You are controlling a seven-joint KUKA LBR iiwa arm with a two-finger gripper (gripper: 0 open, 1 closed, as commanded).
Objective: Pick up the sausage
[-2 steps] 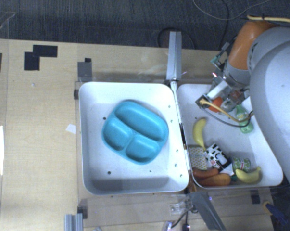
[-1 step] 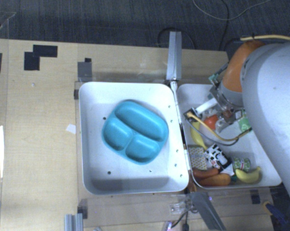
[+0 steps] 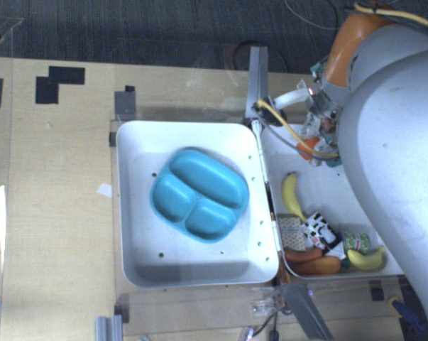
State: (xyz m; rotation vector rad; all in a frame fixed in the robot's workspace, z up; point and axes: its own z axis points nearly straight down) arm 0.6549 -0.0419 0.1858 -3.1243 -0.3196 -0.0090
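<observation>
Nearest to us, our grey arm [image 3: 394, 155] hangs over the right bin [image 3: 309, 190]. Our hand [image 3: 319, 139] hovers at its far end; whether it is apart or together we cannot tell. We see the sausage [image 3: 314, 266] against the near wall, beside two bananas [image 3: 292, 195], well apart from the hand.

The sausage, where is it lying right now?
The sausage lies in the right-hand bin, at its near edge in the camera view, below a black-and-white toy and left of a small banana.
</observation>
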